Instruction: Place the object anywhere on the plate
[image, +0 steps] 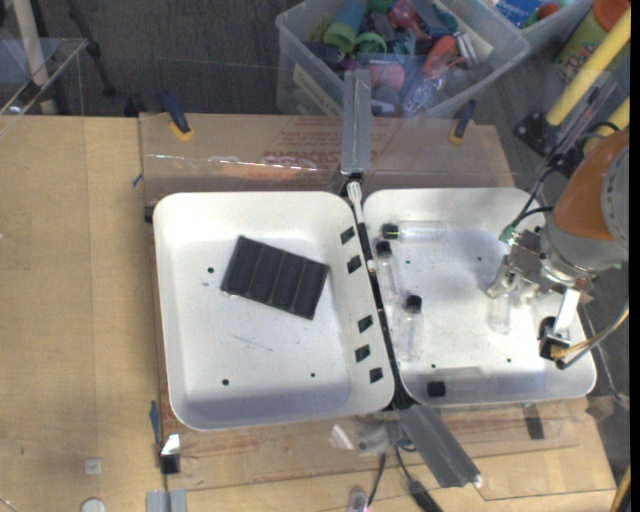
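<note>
A dark ribbed rectangular plate (275, 277) lies flat in the left bin (180, 300). Clear plastic tubes (412, 325) lie in the right bin (470, 215). The gripper (507, 292) hangs over that bin's right side; whether its jaws are parted cannot be told.

Dark plate (275, 277) lies in left bin (190, 300); gripper (502, 292) hangs over right bin (460, 215).
</note>
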